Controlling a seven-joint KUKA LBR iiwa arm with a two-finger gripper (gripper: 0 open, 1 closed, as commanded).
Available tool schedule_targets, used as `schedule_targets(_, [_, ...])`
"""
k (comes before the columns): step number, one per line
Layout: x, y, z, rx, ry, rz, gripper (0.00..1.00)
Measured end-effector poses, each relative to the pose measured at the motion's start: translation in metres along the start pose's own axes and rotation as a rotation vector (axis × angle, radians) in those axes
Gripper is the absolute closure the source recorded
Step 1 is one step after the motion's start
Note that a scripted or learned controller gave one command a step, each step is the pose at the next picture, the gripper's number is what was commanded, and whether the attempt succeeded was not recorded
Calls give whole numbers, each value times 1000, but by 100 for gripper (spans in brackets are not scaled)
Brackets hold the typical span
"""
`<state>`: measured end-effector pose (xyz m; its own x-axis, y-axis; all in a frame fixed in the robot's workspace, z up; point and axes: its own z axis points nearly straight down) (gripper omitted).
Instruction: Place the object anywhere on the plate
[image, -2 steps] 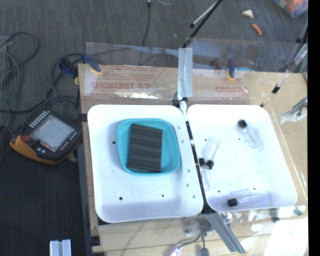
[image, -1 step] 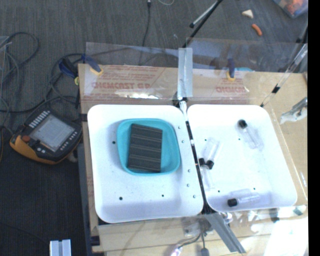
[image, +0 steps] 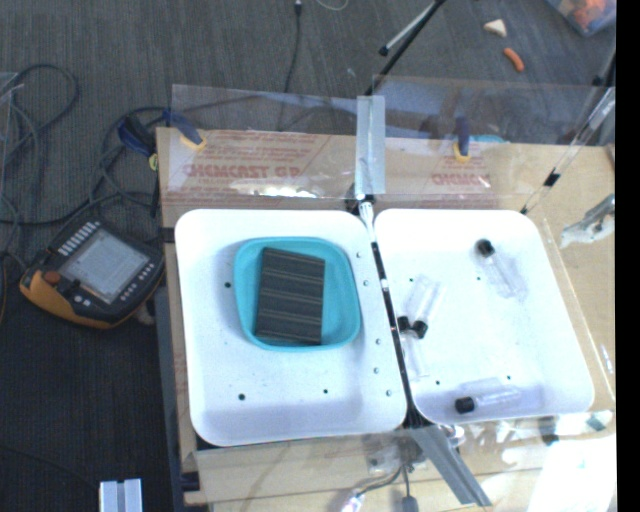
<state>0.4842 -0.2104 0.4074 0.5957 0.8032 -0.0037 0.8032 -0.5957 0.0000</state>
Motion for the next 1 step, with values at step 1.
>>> schedule_targets(1, [0, 0, 0, 0, 0, 0, 0])
